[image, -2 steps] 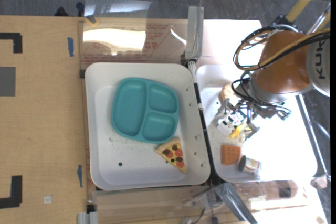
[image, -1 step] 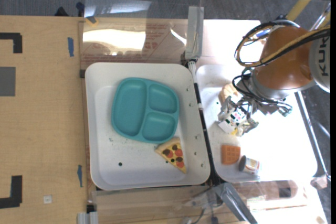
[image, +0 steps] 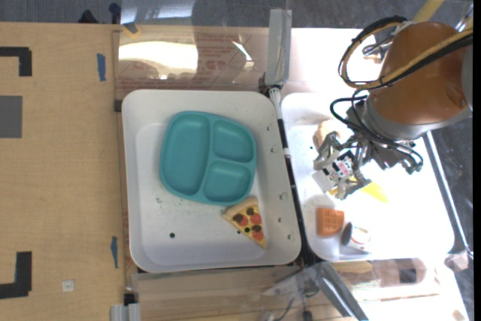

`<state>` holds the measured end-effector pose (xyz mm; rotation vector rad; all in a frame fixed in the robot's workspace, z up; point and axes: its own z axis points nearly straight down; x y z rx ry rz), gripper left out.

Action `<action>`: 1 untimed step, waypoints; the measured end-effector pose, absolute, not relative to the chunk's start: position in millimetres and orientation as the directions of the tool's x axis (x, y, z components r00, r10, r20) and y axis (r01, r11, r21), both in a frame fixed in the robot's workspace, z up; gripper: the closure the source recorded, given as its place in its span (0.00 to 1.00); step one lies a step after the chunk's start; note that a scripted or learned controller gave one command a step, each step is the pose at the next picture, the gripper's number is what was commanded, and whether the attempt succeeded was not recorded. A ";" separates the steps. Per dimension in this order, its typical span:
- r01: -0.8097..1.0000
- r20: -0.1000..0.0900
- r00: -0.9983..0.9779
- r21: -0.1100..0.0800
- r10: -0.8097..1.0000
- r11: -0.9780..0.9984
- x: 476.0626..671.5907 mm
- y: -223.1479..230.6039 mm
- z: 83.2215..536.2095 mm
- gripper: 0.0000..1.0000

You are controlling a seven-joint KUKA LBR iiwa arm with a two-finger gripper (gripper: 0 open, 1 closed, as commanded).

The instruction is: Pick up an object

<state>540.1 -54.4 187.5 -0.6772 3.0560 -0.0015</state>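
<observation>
Status, judged from the present layout: pick not yet confirmed, with nothing seen raised clear of either bin and the lift itself left to do. Nearest in the right bin (image: 413,225): a small grey-and-white item (image: 353,236), lying just beside an orange block (image: 329,221), both resting on the bin floor. At about the same depth in the left bin (image: 135,184): a toy pizza slice (image: 248,220), flat on the floor, its upper edge just beside the near rim of a teal divided plate (image: 208,156). Further in, right bin again: a yellow piece (image: 374,192), near the hand (image: 340,169) on its right. Hand low over the right bin, above the orange block and apart from it. Cannot tell whether released or clenched, being tangled visually with cables and small coloured parts; cannot tell either whether any of those belongs to a grasped object. Treat as not holding until shown otherwise. Beyond the hand: a pale rounded object (image: 328,133), partly washed out by glare, near the wall shared with the left bin. Plate compartments bare, plate lying level in the middle of the left bin. Candidate targets, as a judgement: the orange block and the yellow piece, as closest to the hand. Remaining: closing on one item, then raising it. To the left, brown surface (image: 52,162) carrying both bins.
</observation>
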 end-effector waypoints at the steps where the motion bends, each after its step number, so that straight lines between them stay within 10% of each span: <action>1: -0.422 -0.015 -0.906 -0.005 -0.422 0.906 541.2 -53.5 196.8 1.00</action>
